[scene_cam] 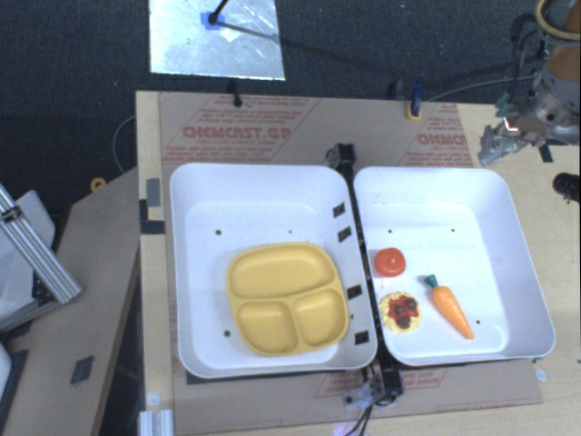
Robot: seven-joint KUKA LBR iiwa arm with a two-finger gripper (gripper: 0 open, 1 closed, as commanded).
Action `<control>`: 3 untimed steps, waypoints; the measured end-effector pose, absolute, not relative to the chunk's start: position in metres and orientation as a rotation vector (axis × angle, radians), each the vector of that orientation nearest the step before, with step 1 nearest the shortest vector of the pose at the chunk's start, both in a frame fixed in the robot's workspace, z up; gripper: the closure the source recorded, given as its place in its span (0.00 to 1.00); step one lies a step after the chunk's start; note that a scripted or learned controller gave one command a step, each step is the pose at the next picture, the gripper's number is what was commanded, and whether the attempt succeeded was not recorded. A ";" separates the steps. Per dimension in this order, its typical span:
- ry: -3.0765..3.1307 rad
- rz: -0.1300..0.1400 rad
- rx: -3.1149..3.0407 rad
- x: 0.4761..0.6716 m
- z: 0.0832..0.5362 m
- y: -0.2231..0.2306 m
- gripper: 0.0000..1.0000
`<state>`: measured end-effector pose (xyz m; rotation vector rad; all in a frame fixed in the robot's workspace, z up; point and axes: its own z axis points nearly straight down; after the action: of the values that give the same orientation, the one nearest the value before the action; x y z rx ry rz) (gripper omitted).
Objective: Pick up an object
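The right white bin (508, 243) holds three small items: a red tomato slice (390, 262), an orange carrot with a green top (449, 307), and a little round pizza with red topping (402, 312). My gripper (502, 139) hangs at the far right, above and beyond the bin's back right corner, well away from all three items. Nothing shows between its fingers.
The left white bin (209, 198) carries a yellow divided tray (286, 296). Black clips line the seam between the bins (349, 234). A metal sheet (215, 25) lies at the back, and an aluminium frame (27, 243) stands at the left.
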<state>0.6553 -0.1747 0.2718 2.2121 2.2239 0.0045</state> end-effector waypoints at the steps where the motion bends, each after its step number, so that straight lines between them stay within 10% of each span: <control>1: 2.232 0.004 2.210 0.648 0.275 -0.115 1.00; 3: 2.233 0.003 2.210 0.636 0.266 -0.002 1.00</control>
<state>0.6361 -0.0025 0.2657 2.2100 2.2328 0.0031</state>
